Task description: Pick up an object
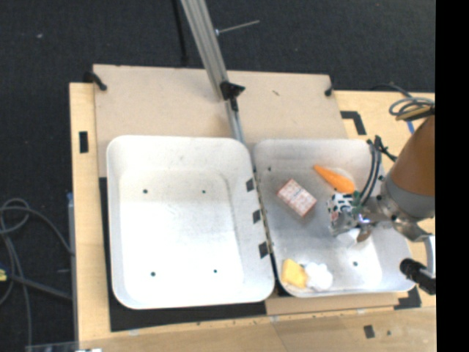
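In the right bin (293, 156) lie a pink checkered block (296, 197), an orange carrot-shaped piece (335, 177), a white object with black spots (339, 204), a yellow piece (293, 273) and a white lump (319, 275). My gripper (350, 224) hangs low over the right side of this bin, right beside and just below the spotted object. The arm with its orange band (418, 160) reaches in from the right.
The left bin (183, 218) sits beside the right one, a black-clipped divider edge (260, 211) between them. A metal camera pole (209, 42) slants up from the back. Cables lie on the floor at left and on the bench at right.
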You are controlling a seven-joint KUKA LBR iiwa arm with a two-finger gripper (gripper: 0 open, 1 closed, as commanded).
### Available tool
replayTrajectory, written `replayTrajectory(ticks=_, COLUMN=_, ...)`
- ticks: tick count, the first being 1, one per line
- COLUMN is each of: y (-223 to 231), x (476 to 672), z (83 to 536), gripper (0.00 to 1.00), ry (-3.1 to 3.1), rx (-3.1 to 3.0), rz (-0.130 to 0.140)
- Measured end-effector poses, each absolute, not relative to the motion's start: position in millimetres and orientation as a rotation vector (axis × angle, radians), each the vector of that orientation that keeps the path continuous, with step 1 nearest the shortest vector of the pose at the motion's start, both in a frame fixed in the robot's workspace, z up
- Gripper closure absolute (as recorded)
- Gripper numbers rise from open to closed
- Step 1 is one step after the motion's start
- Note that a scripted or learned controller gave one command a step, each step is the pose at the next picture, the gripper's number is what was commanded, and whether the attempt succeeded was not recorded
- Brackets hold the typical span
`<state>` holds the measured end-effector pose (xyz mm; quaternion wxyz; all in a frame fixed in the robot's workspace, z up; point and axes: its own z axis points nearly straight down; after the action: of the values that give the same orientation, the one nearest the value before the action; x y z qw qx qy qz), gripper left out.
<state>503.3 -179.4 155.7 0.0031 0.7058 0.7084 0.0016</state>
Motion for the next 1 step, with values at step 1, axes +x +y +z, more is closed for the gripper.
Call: replayTrajectory(ticks=1, y=-189.7, x=504.5, z=204.2, gripper=1.0, ry=2.221, rx=2.212, rz=0.005)
